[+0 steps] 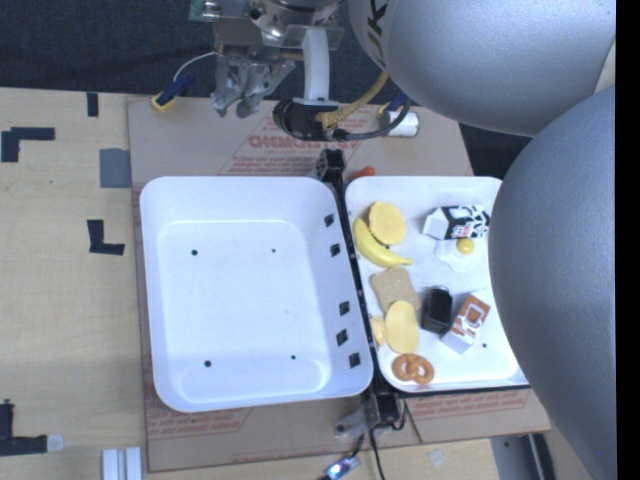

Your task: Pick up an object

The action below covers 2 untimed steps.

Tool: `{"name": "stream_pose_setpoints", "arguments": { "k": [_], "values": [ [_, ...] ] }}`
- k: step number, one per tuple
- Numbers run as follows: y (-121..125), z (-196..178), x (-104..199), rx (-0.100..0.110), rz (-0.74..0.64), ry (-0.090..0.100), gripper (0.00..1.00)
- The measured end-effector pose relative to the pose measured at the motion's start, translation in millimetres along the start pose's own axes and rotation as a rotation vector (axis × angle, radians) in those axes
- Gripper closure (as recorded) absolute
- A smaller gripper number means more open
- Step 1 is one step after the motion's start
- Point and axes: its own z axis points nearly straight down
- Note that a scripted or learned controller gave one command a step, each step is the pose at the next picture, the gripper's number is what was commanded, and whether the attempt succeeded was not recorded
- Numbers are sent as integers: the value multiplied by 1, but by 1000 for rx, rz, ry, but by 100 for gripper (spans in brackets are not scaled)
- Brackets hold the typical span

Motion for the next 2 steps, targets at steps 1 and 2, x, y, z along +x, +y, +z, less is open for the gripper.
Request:
{"name": "stream_pose_setpoints", "arguments": {
  "k": [1,2],
  "values": [
    [-20,-78,-2,-9,4,7,100],
    [-64,-108,-7,-3,4,6,100]
  ]
}}
